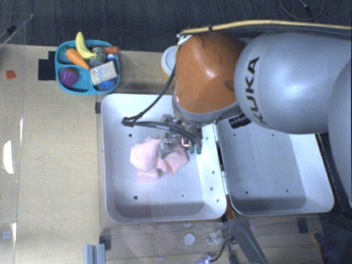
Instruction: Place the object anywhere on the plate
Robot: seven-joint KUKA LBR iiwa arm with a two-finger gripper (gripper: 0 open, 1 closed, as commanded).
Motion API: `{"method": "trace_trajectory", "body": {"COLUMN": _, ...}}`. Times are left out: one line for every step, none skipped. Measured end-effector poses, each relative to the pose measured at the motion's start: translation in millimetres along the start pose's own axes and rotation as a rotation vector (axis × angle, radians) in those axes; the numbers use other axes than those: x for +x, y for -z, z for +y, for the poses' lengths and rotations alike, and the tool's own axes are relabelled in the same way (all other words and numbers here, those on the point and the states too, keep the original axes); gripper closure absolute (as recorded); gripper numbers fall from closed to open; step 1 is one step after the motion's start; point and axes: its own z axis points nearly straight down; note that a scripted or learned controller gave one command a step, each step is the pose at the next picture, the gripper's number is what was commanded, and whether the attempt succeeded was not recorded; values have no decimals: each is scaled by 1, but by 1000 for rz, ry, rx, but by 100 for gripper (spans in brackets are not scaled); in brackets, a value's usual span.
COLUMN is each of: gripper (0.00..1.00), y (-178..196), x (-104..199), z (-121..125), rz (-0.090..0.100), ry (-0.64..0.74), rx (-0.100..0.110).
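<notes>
The jaws (179, 142) are too tangled in wrist hardware to tell apart. Just under them, the pink cloth's (154, 159) upper right edge is hidden. Above them, the orange band (206, 73) covers most of a white plate (168, 62). The arm (297, 76) runs off the right edge.
</notes>
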Motion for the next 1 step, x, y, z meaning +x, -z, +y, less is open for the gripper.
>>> {"method": "trace_trajectory", "body": {"gripper": 0, "y": 0, "x": 0, "z": 0, "rz": -1, "ry": 0, "rx": 0}}
